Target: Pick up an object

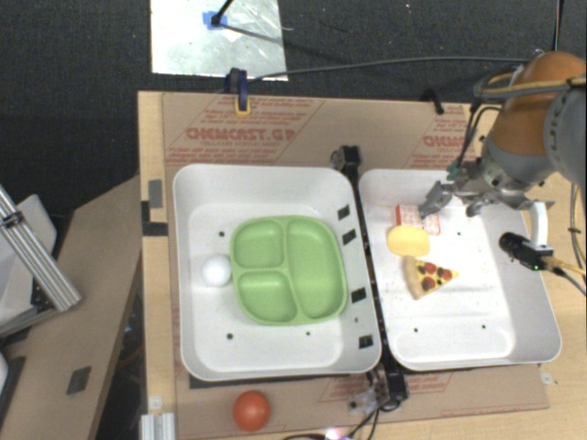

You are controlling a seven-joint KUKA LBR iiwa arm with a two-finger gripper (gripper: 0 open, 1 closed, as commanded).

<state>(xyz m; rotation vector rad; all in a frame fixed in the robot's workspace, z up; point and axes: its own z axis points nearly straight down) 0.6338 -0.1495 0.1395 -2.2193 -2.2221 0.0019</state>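
In the right bin (514, 337) a yellow lemon-shaped object (408, 241) lies near the middle. A toy pizza slice (429, 277) sits just in front of it. A small red-and-white packet (406, 214) lies behind the yellow object. My gripper (453, 203) hangs over the back of this bin, just right of the packet. It is open, with nothing between its fingers. One fingertip (431, 204) is close to the packet's right end.
The left bin (197, 337) holds a green divided plate (316, 287) and a white ball (216, 271) at the plate's left edge. An orange ball (250, 410) rests on the bench in front of the left bin. The arm enters from the upper right.
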